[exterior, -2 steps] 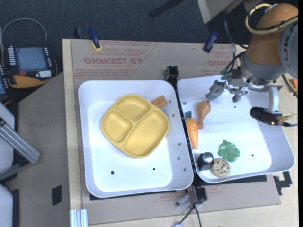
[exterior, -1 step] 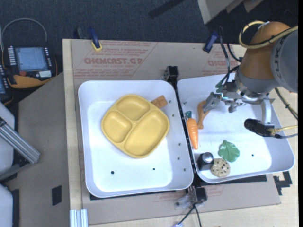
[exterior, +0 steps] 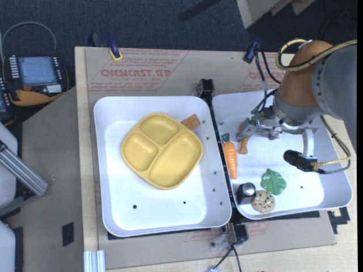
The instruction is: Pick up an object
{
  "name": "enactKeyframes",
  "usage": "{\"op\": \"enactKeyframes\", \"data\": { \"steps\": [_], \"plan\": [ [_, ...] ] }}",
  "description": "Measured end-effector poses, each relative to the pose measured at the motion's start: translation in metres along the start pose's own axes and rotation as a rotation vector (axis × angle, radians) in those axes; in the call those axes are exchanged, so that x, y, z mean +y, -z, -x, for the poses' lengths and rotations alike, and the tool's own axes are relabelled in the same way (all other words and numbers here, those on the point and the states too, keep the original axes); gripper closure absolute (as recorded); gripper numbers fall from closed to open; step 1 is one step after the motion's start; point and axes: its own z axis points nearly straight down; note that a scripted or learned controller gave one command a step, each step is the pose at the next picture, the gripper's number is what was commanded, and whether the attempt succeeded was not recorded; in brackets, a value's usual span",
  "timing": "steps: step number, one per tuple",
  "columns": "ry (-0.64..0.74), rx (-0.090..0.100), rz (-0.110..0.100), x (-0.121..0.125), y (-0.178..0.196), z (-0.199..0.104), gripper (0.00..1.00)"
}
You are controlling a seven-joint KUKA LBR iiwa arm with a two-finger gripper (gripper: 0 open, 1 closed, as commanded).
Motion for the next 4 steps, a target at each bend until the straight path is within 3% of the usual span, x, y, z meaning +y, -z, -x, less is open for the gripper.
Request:
{"op": "enactKeyframes", "data": {
  "steps": [1, 3, 4],
  "plan": [
    [-0.001, -0.002, 0.009, 0.002, 0.015, 0.001, 1.00],
    [0.001, 0.000, 0.006, 0.016, 0.139, 0.006, 1.00],
    [0.002, 0.001, 0.006, 0.014, 0.184, 0.005, 1.00]
  ]
}}
